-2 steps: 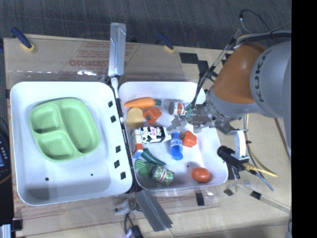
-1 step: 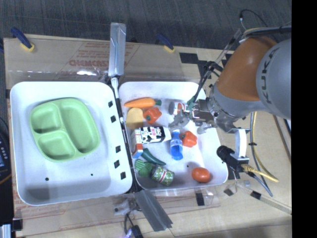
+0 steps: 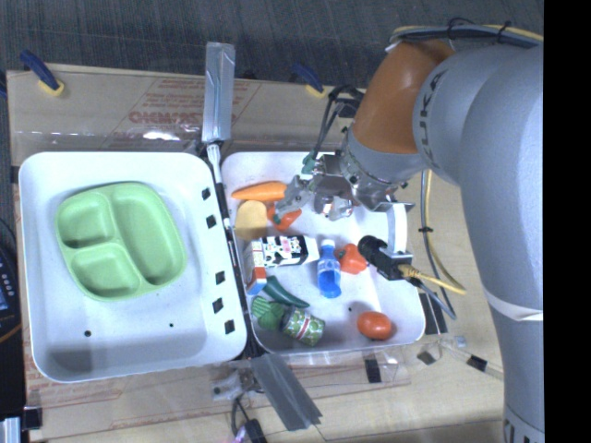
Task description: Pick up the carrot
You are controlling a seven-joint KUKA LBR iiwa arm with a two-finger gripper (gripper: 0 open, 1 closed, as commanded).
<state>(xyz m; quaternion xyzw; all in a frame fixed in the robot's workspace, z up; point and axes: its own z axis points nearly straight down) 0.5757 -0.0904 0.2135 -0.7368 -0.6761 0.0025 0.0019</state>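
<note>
Against the far wall of the right bin [image 3: 406, 326] lies the carrot [image 3: 259, 191], lengthwise along that wall, its thick end toward the gripper [image 3: 314, 195]. It looks like a light, stiff plastic toy with a smooth tapered skin, likely to slip, so the thicker middle is probably the best place to grip, across its width. Just beside the carrot, on the near side, sits a yellow lump [image 3: 250, 215]; the gripper hovers at the carrot's right end, and whether it is spread or closed I cannot tell. Nearer than the carrot lie a blue bottle [image 3: 329, 275] and a tomato [image 3: 374, 324].
</note>
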